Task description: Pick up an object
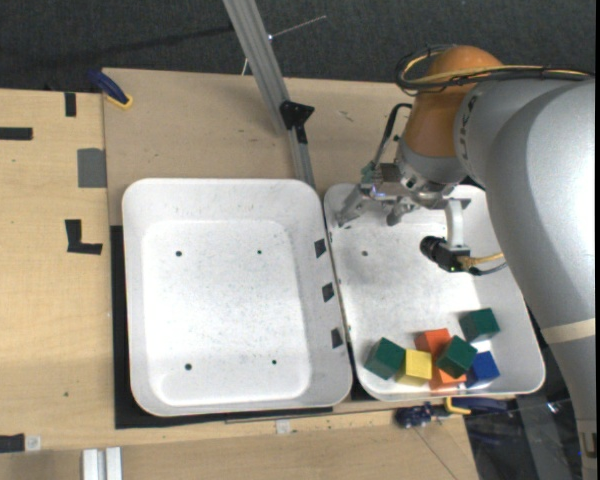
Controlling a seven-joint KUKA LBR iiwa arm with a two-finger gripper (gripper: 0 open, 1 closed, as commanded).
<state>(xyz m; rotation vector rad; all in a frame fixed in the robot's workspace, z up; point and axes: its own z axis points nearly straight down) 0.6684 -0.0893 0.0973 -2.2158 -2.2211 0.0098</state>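
1. the blocks point(435, 358) lie bunched in the near corner of the right bin point(380, 268), touching one another: green, yellow, orange, blue and two more green ones. any of them would serve as the thing to pick up.
2. they sit packed against the bin's near wall, so a clean grab likely calls for taking one at the edge of the heap.
3. the left bin point(220, 298) stands just beside it on the wooden surface point(40, 298).
4. the pincer point(380, 200) hangs over the far end of the right bin, well apart from the blocks, with nothing between its tips; i cannot tell whether they are apart or together.
5. the arm point(540, 188) reaches in from the right, its orange band point(435, 118) above the wrist, wrist turned down toward the bin.
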